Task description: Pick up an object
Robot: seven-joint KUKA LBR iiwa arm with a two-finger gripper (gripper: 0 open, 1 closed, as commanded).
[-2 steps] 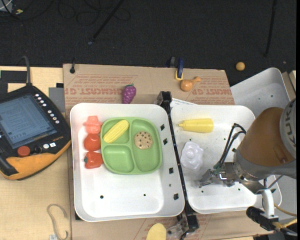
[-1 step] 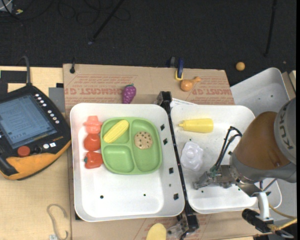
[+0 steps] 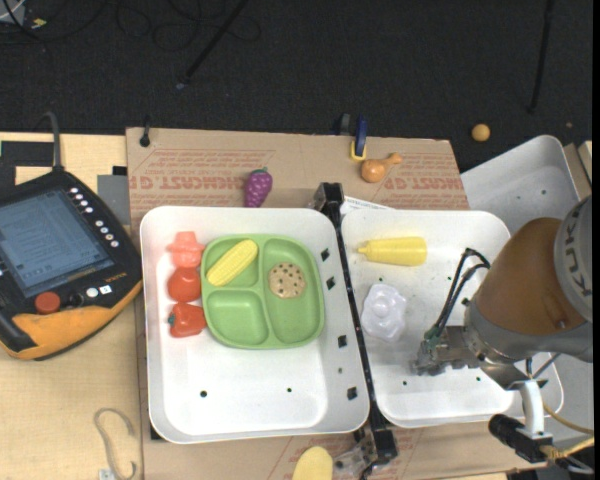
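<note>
Camera view looks down on two white bins side by side; the arm [image 3: 525,288] reaches in from the right and bends over the right bin [image 3: 480,408], its gripper [image 3: 435,356] low near that bin's floor; whether the claw is spread or pressed together I cannot tell, and nothing shows between it. A yellow bottle [image 3: 392,251] lies on its side near the right bin's top edge; a clear cup [image 3: 382,311] sits below it, just left of the gripper. The left bin [image 3: 240,398] holds a green tray [image 3: 255,323] with corn [image 3: 230,261] and a cookie [image 3: 286,281] in its upper compartments; red and pink toys [image 3: 184,286] stand beside the tray's left edge. A pendant [image 3: 50,263] rests on the bench at far left; purple grapes [image 3: 258,186] lie on cardboard above the left bin.
</note>
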